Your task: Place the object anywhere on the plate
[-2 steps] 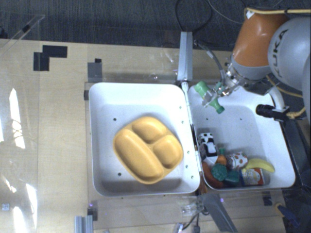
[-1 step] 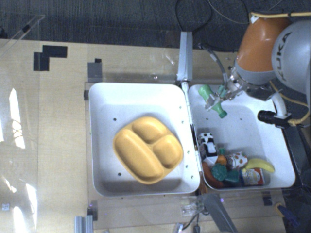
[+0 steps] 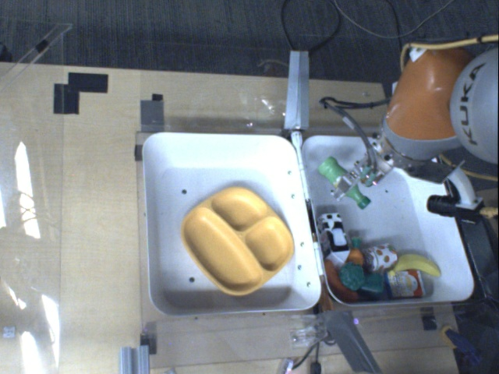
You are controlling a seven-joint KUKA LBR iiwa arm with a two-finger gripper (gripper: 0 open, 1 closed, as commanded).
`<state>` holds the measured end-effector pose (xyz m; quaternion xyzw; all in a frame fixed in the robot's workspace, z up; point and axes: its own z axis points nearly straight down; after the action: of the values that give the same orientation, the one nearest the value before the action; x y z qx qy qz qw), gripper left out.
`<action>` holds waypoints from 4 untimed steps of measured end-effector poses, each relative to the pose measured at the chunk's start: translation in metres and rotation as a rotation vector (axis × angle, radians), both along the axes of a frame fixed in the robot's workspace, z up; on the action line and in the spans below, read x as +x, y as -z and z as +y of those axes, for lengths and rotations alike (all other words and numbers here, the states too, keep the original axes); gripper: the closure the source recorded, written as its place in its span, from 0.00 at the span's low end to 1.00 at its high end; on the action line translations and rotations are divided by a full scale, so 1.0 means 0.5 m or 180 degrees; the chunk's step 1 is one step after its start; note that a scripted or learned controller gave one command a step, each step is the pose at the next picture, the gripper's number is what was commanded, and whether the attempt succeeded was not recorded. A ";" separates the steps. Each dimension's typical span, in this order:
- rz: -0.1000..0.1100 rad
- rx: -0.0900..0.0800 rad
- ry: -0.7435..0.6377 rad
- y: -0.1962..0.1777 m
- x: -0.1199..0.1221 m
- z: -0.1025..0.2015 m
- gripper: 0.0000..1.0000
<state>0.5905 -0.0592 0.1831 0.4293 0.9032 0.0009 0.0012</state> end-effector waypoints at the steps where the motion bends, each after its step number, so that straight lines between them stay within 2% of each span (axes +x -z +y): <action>1: -0.0001 0.0001 0.0540 0.000 0.008 0.016 1.00; 2: 0.0003 -0.0001 -0.0345 0.001 -0.039 0.034 1.00; 3: -0.0007 -0.0004 -0.0970 -0.260 0.006 0.118 1.00; 4: -0.0009 -0.0005 -0.1500 -0.266 -0.129 0.172 1.00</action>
<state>0.5260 0.0267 0.3161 0.2065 0.9784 0.0010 0.0026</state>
